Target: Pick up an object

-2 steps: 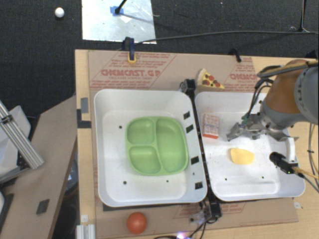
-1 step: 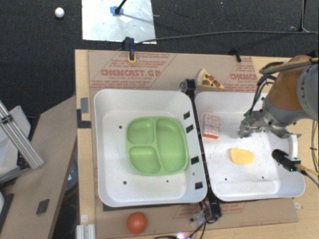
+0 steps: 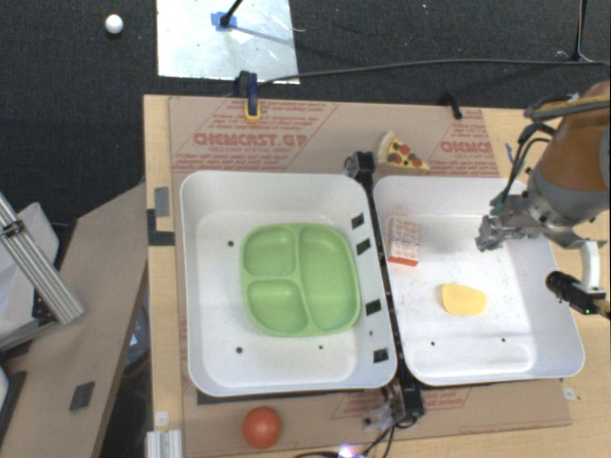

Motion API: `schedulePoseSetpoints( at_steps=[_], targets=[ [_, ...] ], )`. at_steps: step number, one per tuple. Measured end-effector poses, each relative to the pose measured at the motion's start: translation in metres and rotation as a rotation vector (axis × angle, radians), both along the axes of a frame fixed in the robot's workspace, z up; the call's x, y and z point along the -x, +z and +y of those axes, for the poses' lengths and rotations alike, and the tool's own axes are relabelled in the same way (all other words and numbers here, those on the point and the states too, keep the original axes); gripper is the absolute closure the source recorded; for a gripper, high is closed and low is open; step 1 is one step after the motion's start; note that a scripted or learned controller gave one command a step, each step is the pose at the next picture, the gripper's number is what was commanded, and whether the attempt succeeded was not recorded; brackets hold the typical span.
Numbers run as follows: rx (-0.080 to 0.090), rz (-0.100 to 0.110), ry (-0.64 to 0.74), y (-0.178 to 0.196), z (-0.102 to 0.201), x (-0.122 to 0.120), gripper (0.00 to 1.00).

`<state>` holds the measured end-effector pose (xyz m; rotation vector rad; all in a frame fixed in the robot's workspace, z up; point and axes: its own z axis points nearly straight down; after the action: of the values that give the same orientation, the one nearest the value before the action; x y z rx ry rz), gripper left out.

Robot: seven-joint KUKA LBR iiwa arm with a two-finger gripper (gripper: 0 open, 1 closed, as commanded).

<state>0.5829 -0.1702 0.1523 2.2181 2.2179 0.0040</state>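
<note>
I see the yellow object [image 3: 463, 300] on the right bin [image 3: 544, 351] floor, below-left of my gripper [image 3: 495, 231] and apart from it. Gripper aperture: cannot tell. The small red-and-white box [image 3: 404, 241] lies left of it.

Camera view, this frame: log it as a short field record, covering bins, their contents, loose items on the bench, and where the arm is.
left bin: holds a green divided plate
right bin: holds a yellow piece and a small red-and-white box near its left wall
outside the bins: pizza-slice toy on the board behind the right bin; orange ball in front of the left bin
arm: enters from the right, gripper over the back right of the right bin
gripper contact: nothing seen between its fingers
task state: no object lifted yet
</note>
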Motion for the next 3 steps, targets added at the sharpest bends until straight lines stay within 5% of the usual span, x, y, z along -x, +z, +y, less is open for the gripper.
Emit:
schedulePoseSetpoints(
  at_steps=[1, 2, 3],
  targets=[
    [0.001, -0.002, 0.004, 0.063, -0.007, 0.000, 1.00],
    [-0.001, 0.002, 0.004, 0.064, -0.007, -0.001, 1.00],
    [-0.003, 0.003, 0.009, 0.065, 0.037, -0.011, 1.00]
  ],
)
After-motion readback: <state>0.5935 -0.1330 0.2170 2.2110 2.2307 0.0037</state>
